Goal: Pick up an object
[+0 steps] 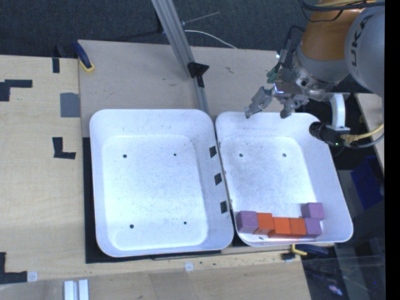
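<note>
The grey arm (369,36) is reaching in from the upper right, its orange band (340,2) sitting above the wrist and black cables looping around it. The wrist is angling downward and to the left, carrying the tool (270,107) at its end. The tool's two fingers (255,105) are standing spread apart with nothing showing between them, their tips pointing down and slightly leftward.
</note>
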`<move>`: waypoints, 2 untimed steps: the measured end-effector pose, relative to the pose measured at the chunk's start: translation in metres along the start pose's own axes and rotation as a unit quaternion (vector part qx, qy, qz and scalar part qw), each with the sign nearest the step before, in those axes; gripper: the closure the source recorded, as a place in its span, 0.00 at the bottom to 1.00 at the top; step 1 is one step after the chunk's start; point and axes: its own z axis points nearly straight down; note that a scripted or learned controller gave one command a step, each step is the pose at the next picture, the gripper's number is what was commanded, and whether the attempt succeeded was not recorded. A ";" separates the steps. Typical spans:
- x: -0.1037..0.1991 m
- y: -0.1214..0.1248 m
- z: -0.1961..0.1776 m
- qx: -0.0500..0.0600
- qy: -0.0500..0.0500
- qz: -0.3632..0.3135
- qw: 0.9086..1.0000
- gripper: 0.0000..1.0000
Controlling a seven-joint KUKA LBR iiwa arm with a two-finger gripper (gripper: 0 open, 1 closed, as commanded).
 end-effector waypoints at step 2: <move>-0.014 0.035 0.043 0.007 -0.002 0.004 1.000 0.00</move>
